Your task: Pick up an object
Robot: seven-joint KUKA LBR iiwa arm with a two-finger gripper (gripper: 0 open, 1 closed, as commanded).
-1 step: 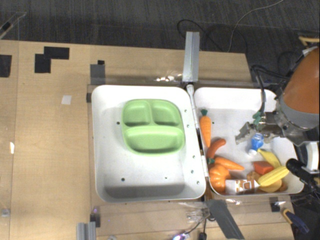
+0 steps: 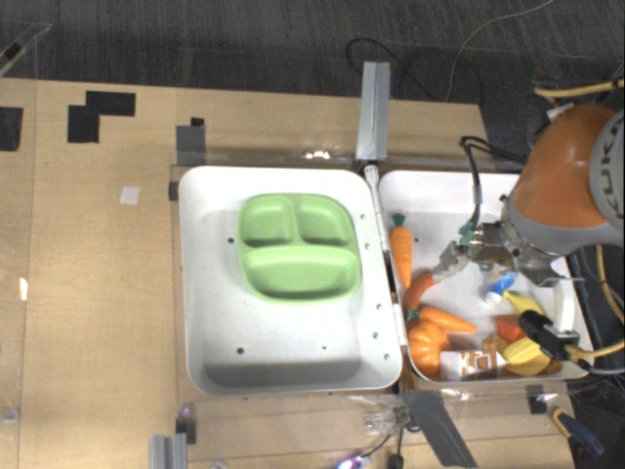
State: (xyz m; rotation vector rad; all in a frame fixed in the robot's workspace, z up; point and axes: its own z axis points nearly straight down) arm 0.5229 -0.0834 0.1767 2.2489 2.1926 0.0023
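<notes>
My gripper [image 2: 493, 273] hangs low over the right bin [image 2: 435, 198], below the orange band of the arm [image 2: 571, 169]. Its two grey fingers [image 2: 448, 261] are spread apart, open, with nothing held. A small blue and white object [image 2: 498, 284] lies just beneath, between the fingers. Toy food fills the bin's front: an upright carrot [image 2: 400, 247] by the left wall, a red-orange pepper [image 2: 420, 287], a second carrot [image 2: 448, 319], an orange pumpkin-like piece [image 2: 427, 341], a brown and white bottle [image 2: 470, 363], a yellow banana [image 2: 528, 357] and a red piece [image 2: 508, 327].
The left bin [image 2: 215, 340] holds a green divided plate [image 2: 297, 245]. A metal post [image 2: 374, 110] stands at the back between the bins. Cables [image 2: 476, 179] run along the arm over the right bin's back edge.
</notes>
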